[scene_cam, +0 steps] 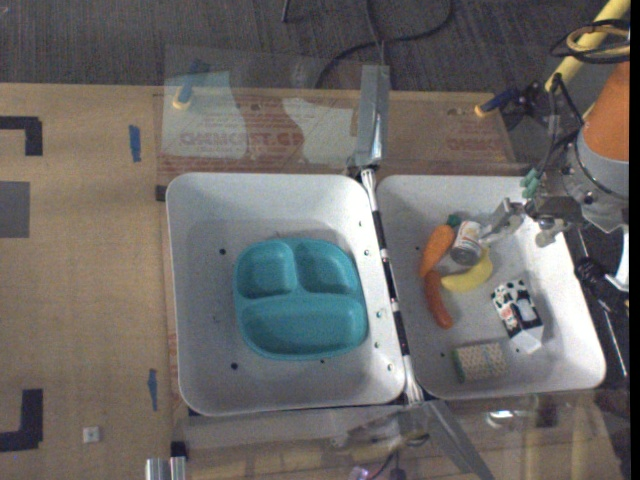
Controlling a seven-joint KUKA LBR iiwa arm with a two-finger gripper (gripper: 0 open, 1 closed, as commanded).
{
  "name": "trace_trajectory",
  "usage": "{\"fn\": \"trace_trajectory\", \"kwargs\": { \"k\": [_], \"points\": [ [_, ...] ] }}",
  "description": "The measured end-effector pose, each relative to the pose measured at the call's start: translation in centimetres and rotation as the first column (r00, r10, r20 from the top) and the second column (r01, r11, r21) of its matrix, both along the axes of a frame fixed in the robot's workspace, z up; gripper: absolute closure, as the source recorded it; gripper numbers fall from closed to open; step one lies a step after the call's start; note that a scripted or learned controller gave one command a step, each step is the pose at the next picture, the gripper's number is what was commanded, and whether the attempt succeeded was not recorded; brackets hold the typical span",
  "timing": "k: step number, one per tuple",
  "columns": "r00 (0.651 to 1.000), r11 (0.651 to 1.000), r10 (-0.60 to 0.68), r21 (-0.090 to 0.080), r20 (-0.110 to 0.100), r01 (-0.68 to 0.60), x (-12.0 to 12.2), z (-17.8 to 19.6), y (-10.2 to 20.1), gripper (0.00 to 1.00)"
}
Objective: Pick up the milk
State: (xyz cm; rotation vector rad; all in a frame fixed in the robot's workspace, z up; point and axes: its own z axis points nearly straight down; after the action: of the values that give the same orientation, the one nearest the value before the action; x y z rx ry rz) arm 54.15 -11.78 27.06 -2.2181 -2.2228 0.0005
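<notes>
No legible text anywhere

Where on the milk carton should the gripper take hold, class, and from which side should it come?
Judging by its pose, grip the milk carton across its narrow middle, from above. It lies flat on the right bin floor with clear floor along both long sides, so the fingers can likely straddle it.

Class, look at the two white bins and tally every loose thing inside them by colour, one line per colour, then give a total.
Orange: 2, the carrot and the sausage
Yellow: 1, the banana
Teal: 1, the tray
Black and white: 1, the milk
Grey-green: 1, the sponge
Silver: 1, the can
Total: 7
</notes>
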Motion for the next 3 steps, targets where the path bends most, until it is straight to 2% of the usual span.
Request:
{"fn": "trace_trajectory", "kwargs": {
  "k": [1, 2, 3],
  "points": [
    [0.999, 0.999, 0.049, -0.001, 0.001, -0.049, -3.3, -2.9, -7.3, 0.0],
    [1.0, 1.0, -0.005, 0.001, 0.004, 0.005, -4.3, -16.5, -9.9, 0.0],
    [0.979, 0.979, -0.202, 0.005, 0.008, 0.202, -2.8, -18.2, -8.8, 0.0]
  ]
}}
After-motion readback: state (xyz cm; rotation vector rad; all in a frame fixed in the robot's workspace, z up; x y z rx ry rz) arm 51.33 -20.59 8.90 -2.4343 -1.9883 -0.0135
